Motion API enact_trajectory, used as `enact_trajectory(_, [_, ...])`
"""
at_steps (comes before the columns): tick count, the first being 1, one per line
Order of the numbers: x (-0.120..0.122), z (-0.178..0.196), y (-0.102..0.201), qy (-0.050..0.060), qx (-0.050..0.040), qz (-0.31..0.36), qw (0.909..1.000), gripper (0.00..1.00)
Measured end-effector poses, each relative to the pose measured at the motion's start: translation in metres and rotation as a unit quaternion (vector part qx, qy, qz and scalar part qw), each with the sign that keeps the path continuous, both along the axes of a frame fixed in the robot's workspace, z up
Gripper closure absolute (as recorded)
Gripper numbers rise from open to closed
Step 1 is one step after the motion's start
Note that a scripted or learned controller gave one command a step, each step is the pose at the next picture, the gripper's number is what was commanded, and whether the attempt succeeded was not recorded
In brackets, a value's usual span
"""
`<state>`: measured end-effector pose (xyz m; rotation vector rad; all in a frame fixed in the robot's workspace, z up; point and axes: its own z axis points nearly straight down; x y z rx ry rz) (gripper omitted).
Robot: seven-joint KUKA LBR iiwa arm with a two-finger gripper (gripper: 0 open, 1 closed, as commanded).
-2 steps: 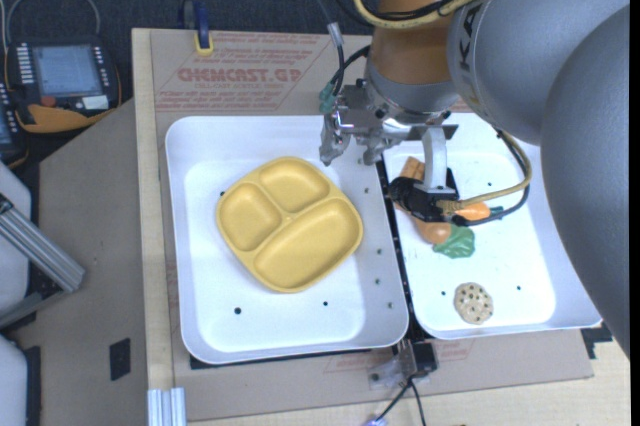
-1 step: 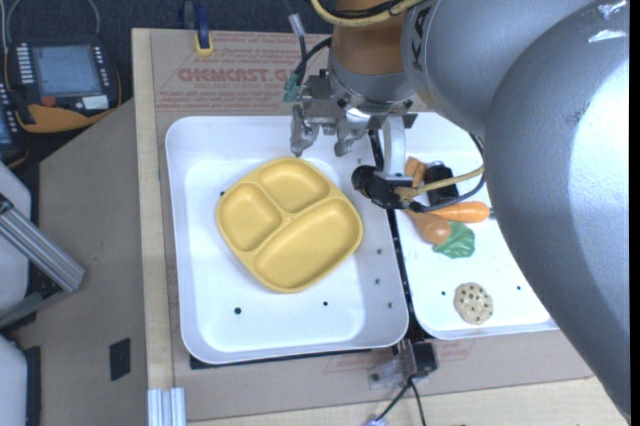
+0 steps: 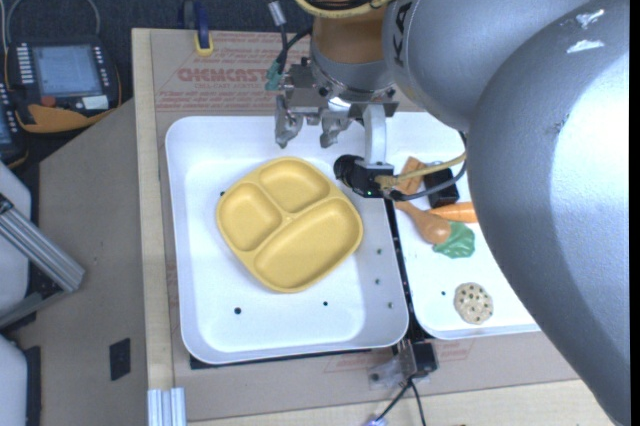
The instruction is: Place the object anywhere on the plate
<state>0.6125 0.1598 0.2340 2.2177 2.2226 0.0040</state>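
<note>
A yellow plate (image 3: 290, 224) with three compartments lies in the left white bin (image 3: 200, 294), and nothing rests on it. My gripper (image 3: 310, 132) hangs just beyond the plate's far edge, above the back of the left bin. Its fingers (image 3: 288, 128) stand apart and open, with only the white bin floor showing between them. In the right bin (image 3: 440, 314) lie an orange carrot-like piece (image 3: 457, 211), a tan spoon-shaped piece (image 3: 430, 224), a green leafy piece (image 3: 456, 243) and a cookie (image 3: 472, 302).
The arm's big grey body covers the right bin's far and right parts. A divider wall (image 3: 398, 254) separates the two bins. A pendant with a screen (image 3: 62, 79) sits off the bench at far left. Bare white floor surrounds the plate.
</note>
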Motion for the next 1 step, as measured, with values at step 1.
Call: enact_trajectory(1, [-0.0003, -0.0001, -0.0010, 0.001, -0.0006, -0.001, 1.0000, 0.00])
